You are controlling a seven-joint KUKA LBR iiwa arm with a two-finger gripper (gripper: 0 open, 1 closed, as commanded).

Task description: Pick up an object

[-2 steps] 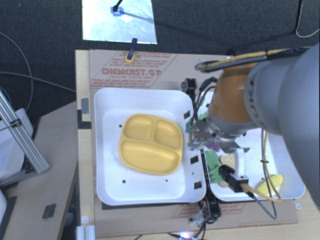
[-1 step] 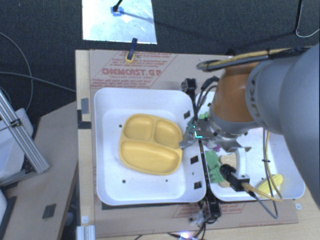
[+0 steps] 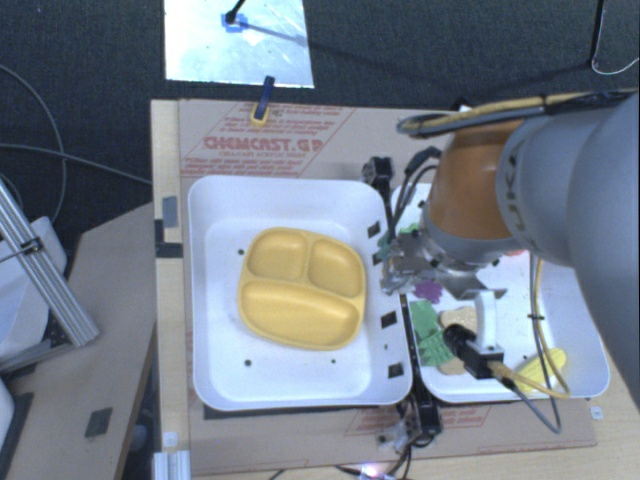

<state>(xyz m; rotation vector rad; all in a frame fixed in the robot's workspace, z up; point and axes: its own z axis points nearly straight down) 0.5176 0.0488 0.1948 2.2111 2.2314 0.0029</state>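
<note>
The grey robot arm with its orange band (image 3: 470, 193) fills the right side of the frame, bent down over the right-hand shallow white bin (image 3: 590, 373). Beneath both bins lies a flat brown cardboard sheet with red lettering (image 3: 265, 133), spread on the bench and reaching toward the upper middle of the frame. The left-hand shallow white bin (image 3: 215, 268) sits at centre, and inside it rests a yellow plastic divided plate with three compartments (image 3: 300, 288), lying flat and a little left of the bin's right wall. At the upper left of the frame a shiny silver square sheet (image 3: 240, 28) lies on the dark floor covering.

The claw (image 3: 405, 268) hangs low at the inner edge of the right bin, close to the wall shared with the left bin; I cannot tell how its tips stand, since the wrist hides them. Just below it, in the right bin, are a small purple piece (image 3: 429, 291), a green leafy-looking item (image 3: 428, 330), perhaps a toy vegetable, and a tan rounded item (image 3: 460, 318) touching or nearly touching it.
</note>
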